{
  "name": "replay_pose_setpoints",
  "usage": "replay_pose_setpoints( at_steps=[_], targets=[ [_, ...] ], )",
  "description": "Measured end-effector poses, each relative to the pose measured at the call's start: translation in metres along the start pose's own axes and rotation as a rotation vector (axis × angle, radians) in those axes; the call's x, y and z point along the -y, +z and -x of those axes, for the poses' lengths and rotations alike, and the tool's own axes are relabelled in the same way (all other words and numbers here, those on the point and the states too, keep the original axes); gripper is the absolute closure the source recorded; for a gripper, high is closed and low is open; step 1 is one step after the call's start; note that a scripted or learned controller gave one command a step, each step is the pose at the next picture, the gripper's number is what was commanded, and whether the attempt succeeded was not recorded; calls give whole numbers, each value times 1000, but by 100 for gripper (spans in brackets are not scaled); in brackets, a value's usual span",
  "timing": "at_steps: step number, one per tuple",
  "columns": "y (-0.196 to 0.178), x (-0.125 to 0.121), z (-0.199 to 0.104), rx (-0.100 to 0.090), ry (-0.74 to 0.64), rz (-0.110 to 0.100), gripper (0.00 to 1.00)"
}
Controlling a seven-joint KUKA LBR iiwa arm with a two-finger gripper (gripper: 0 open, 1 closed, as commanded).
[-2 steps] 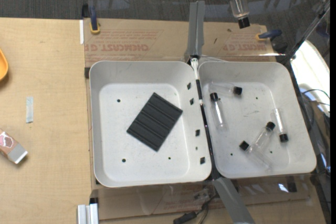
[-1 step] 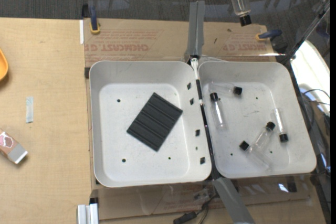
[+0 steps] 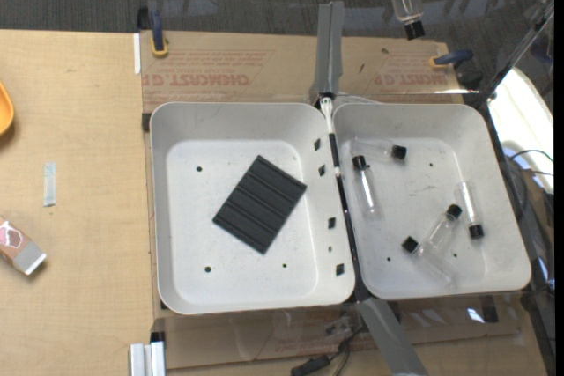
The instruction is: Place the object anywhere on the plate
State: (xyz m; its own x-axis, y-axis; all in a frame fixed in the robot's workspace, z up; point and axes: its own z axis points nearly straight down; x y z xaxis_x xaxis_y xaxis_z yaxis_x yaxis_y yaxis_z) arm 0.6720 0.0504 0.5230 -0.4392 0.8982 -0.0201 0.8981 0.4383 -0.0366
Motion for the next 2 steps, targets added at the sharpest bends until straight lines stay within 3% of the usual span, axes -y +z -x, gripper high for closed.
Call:
replay_pose_setpoints(
  at_steps=[2],
  targets=[
    [-15,-2,1,4,-1,-3,100]
  ],
)
